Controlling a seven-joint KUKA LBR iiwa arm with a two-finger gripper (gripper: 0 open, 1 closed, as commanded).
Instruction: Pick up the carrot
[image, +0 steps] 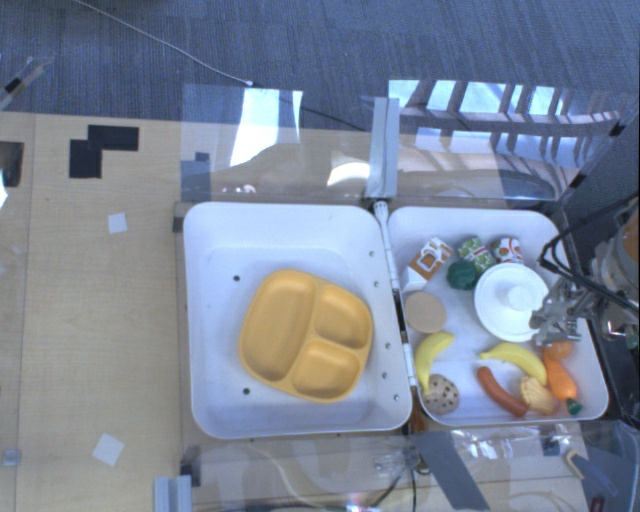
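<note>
The carrot (561, 380) is orange with a green stem end and lies in the front right corner of the right bin (600, 392), stem end towards the front. My gripper (556, 318) hangs over that bin's right side, just above and behind the carrot, next to a white round dish (508, 300). A small orange piece (557, 350) shows directly under the gripper, at the carrot's far end. I see nothing held between the gripper's tips.
Close around the carrot lie a banana (515, 357), a red sausage (499, 391) and a yellowish lump (537, 396). Further left are a second banana (432, 355), a speckled cookie (442, 395) and a tan disc (425, 312). The left bin (215, 300) holds a yellow divided plate (305, 335).
</note>
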